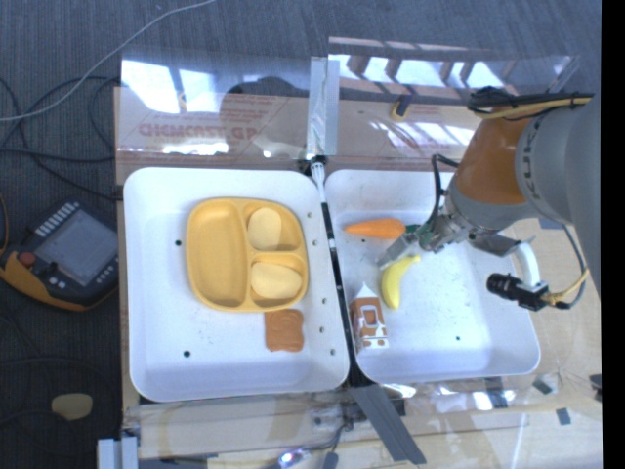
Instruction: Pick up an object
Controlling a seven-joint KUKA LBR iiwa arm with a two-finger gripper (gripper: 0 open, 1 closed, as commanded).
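I see the gripper point(403, 249) low in the right bin point(488, 355), its 2 fingers slightly apart and clamped on nothing, tips just above the banana point(395, 281) and just beside the carrot point(375, 229), with the small carton point(368, 320) nearer the front.

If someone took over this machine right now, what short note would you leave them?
Gripper: low in the right bin, at the banana's upper end, just below the carrot; no grasp visible.
Small carton: same bin, near the divider.
Left bin: yellow tray holding two pale pieces, brown cracker beside it.
Done: nothing lifted.
Left: grip one item and raise it.
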